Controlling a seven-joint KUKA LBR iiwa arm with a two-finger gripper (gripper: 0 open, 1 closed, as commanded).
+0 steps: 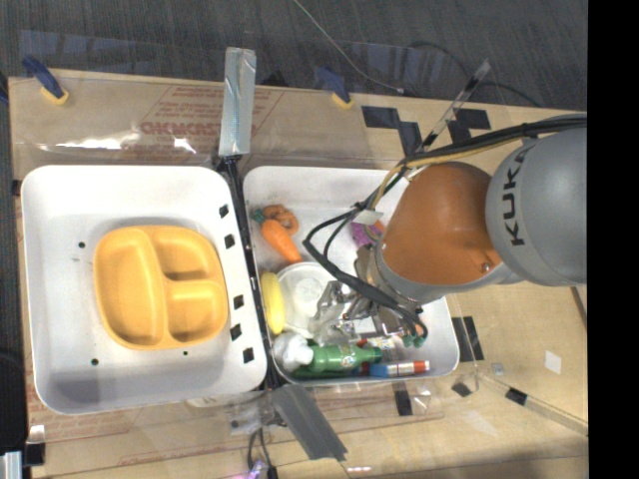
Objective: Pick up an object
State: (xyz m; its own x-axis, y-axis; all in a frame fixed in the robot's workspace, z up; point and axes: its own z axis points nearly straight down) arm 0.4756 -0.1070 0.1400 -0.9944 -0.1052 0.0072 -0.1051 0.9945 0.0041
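Note:
My gripper (344, 317) reaches down into the right bin (319, 183), low over the pile near its front wall. Its metal fingers sit just above a green bottle (334, 358) and beside a white round cup (303, 289). The arm's orange band (439, 228) hides much of the bin's right half. An orange carrot (280, 238) lies at the bin's left, a yellow banana-like piece (272, 301) along the left wall. A red and blue marker (399, 368) lies against the front wall. A purple item (364, 233) peeks out by the wrist.
The left bin (50, 267) holds a yellow divided tray (160, 285). A grey taped strip (238, 103) stands behind the divide between the bins. Black cables (469, 148) run from the arm over the bench's back right.

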